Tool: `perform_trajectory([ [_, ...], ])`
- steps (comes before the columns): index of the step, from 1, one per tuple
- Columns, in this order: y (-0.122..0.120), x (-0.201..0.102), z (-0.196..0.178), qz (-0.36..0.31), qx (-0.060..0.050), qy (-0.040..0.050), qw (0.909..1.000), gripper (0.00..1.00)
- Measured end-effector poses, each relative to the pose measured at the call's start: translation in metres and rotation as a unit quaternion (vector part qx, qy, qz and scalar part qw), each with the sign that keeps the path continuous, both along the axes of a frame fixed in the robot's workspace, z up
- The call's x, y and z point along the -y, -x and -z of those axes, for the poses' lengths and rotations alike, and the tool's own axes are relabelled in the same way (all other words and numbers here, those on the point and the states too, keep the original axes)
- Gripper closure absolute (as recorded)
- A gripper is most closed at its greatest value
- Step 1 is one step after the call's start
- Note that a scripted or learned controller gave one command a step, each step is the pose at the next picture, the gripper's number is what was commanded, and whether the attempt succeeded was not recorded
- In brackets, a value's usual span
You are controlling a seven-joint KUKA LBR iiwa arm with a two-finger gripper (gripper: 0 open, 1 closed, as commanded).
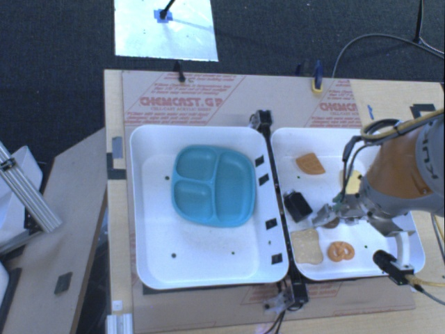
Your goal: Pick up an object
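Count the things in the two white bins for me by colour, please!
Blue: 1, the plate in the left bin.
Orange: 2, the wedge and the pretzel.
Black: 1, the block.
Tan: 1, the bread slice.
Yellow: 1, the piece partly hidden by the arm.
Total: 6

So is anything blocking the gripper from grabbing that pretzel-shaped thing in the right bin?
Nothing visible does. The gripper hangs just up-left of the pretzel. The beige slice lies beside the pretzel, and the black block sits off to the gripper's other side.
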State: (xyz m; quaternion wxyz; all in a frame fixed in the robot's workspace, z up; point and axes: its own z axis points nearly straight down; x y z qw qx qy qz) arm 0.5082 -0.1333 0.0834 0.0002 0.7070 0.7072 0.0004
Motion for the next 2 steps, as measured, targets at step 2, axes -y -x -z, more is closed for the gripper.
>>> perform_trajectory([
  [2,-0.004,-0.005,-0.057,-0.002,0.002,0.0007,1.0,1.0],
])
